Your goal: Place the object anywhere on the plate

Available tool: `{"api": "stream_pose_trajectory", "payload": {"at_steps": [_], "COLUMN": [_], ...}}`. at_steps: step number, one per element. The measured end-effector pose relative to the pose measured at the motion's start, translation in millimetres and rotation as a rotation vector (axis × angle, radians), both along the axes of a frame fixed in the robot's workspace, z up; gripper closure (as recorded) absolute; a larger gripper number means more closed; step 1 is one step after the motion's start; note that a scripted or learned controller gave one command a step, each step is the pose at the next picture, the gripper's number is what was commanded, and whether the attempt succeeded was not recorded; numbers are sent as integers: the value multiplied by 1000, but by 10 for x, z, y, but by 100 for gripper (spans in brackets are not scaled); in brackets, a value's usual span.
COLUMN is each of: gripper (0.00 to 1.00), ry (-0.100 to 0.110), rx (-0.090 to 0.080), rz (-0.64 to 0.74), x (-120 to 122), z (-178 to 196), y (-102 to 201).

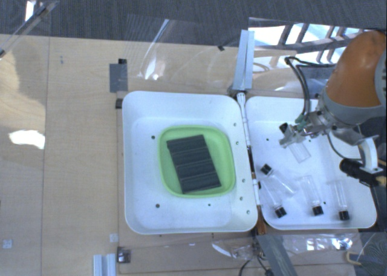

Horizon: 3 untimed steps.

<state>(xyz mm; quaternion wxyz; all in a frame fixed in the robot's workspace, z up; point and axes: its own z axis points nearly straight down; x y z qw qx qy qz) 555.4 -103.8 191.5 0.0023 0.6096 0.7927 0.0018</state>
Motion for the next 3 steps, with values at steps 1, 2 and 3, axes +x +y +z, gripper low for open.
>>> {"api": "stream_pose_trajectory", "payload": {"at_steps": [1, 2, 3], "gripper": [100, 100, 0], "ry": [1, -3, -3], "rx": [0, 0, 0], "rz": [70, 302, 301], "x": [-239, -54, -53], "z": [-68, -56, -55], "y": [866, 1859, 1855]}}
